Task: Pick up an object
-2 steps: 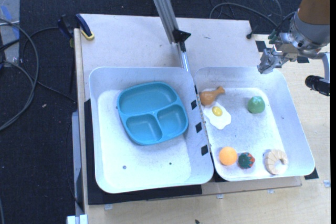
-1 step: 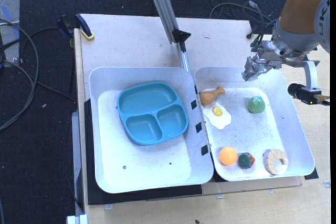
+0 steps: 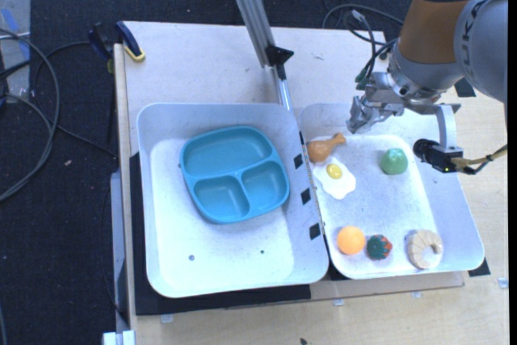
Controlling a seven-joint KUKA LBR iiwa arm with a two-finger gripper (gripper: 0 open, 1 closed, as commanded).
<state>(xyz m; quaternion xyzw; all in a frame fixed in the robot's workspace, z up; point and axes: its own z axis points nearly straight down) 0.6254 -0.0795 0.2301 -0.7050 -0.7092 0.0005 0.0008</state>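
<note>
My gripper (image 3: 358, 124) hangs over the back of the right bin (image 3: 452, 214), just right of and above a brown chicken drumstick (image 3: 325, 146). A fried egg (image 3: 335, 178) lies below the drumstick. A green ball (image 3: 394, 161) rests to the right of the gripper's tip. Along the bin's front sit an orange ball (image 3: 350, 240), a dark multicoloured ball (image 3: 379, 247) and a tan pastry-like piece (image 3: 423, 248). Nothing shows between the fingers.
The left bin (image 3: 161, 254) holds a blue three-compartment tray (image 3: 234, 173). A slanted metal pole (image 3: 250, 4) rises from the bench behind the bins. Cables run along the arm at the right and on the floor.
</note>
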